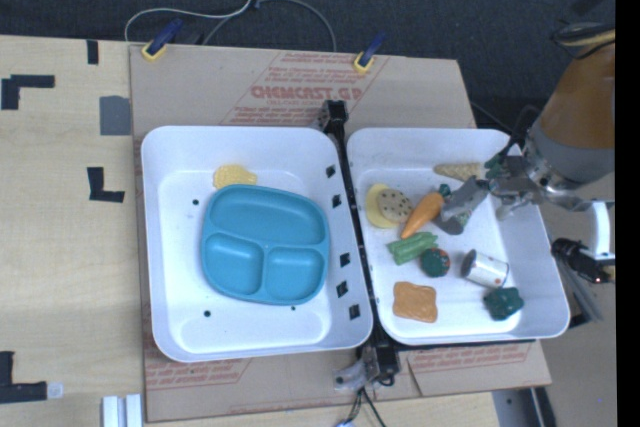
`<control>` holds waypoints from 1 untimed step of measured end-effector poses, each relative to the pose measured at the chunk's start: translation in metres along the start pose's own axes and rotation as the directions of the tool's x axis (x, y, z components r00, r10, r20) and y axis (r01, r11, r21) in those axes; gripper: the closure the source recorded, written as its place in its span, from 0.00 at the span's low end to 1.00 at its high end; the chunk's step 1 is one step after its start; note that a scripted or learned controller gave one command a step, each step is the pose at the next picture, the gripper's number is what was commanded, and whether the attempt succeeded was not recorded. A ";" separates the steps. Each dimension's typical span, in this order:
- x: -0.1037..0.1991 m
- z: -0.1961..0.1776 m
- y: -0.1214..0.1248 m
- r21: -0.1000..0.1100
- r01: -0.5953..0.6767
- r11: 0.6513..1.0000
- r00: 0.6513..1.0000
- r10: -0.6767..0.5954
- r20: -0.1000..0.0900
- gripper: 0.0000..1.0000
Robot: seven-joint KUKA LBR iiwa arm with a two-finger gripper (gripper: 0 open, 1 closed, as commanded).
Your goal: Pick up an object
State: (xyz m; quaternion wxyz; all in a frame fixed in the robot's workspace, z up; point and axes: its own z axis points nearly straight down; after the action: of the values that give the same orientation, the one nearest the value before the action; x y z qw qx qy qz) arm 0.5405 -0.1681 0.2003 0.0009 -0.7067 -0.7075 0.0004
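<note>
Camera view: the tool hangs over the right bin, near its far edge, just beside the carrot. Whether it's wide or narrow, I can't tell. Crowded toys here; it could nudge the carrot aside and close on nothing.

Blue tray (left bin), clamps

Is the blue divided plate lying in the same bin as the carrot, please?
No: the blue divided plate lies in the left bin, while the carrot lies in the right bin.
</note>
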 end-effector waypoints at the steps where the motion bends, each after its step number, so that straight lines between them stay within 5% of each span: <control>1: 0.065 0.115 -0.002 0.000 0.004 1.000 1.000 -0.004 0.001 0.00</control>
State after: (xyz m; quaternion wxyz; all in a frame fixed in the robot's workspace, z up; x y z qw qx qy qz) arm 0.5380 -0.1033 0.0848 0.0004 -0.7054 -0.7088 0.0008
